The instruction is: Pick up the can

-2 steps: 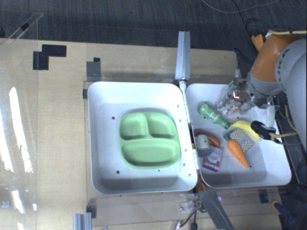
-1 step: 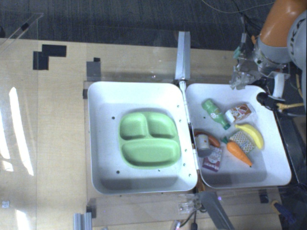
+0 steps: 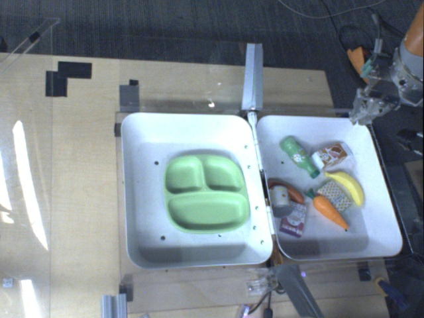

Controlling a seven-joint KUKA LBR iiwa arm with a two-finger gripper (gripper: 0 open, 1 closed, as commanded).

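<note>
The can [image 3: 280, 199], small with a red and white label and a grey end, lies on its side by the left wall of the right bin [image 3: 377, 244]. A purple packet [image 3: 293, 221] touches it at the front. My gripper [image 3: 365, 113] hangs over the bin's back right corner, far from the can and higher up, with nothing visibly in it.
The right bin also holds a green bottle [image 3: 297, 156], a small brown and white carton [image 3: 330, 156], a banana [image 3: 350, 185] and a carrot [image 3: 329, 211]. A green divided tray [image 3: 206, 192] sits in the left bin [image 3: 142, 177]. A metal post [image 3: 252, 78] stands between the bins at the back.
</note>
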